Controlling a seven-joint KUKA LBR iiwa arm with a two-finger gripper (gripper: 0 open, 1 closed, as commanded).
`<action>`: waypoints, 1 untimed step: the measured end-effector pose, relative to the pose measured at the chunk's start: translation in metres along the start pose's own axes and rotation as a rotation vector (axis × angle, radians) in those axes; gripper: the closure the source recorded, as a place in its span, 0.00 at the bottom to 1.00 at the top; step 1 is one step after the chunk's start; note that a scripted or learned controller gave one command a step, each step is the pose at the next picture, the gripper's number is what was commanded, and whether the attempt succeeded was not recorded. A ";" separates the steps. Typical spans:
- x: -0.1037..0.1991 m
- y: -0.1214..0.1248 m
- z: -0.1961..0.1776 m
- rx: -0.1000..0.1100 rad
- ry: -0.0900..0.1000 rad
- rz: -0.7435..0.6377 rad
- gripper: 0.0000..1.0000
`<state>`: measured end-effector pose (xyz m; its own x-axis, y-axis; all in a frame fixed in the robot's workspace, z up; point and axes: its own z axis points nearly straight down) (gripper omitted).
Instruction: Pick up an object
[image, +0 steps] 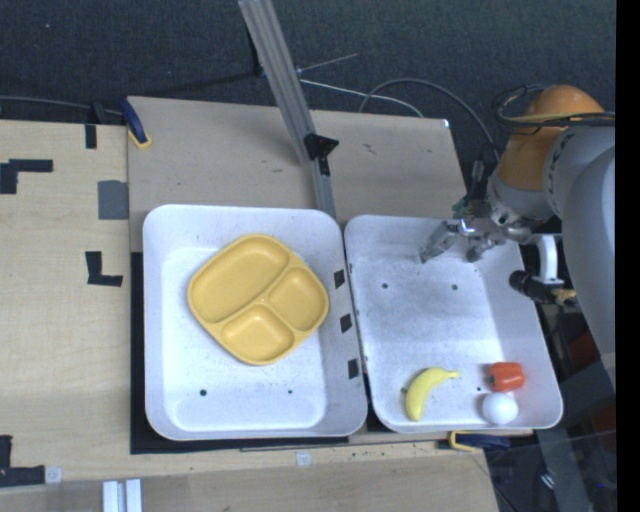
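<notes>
- Banana (427, 390) is my pick here; it lies near the front edge of the right bin (420, 310), curved, stem end pointing toward the orange piece.
- From my seat I see the gripper (455, 243) over the far end of that same bin, its two fingers spread apart with nothing between them.
- It sits well apart from the banana, with bare bin floor between them.
- Just beside the banana, toward the arm's side, sit a small orange block (508, 376) and a white ball (499, 408), touching or nearly so; I cannot tell which.
- I judge the banana to be a light toy, fairly stiff and a bit slick, so it may skid on the bin floor if nudged.
- I would take hold across its thick middle, fingers either side of the curve, keeping away from the ball.
- Further out, the left bin (170, 400) holds a yellow divided plate (258, 298), which looks too broad and flat for an easy grasp.
</notes>
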<state>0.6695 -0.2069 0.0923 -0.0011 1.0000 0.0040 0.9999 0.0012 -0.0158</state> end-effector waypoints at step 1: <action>0.000 0.000 -0.010 0.000 -0.002 -0.002 1.00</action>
<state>0.6694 -0.2068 0.1021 -0.0029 1.0000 0.0022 0.9999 0.0029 -0.0155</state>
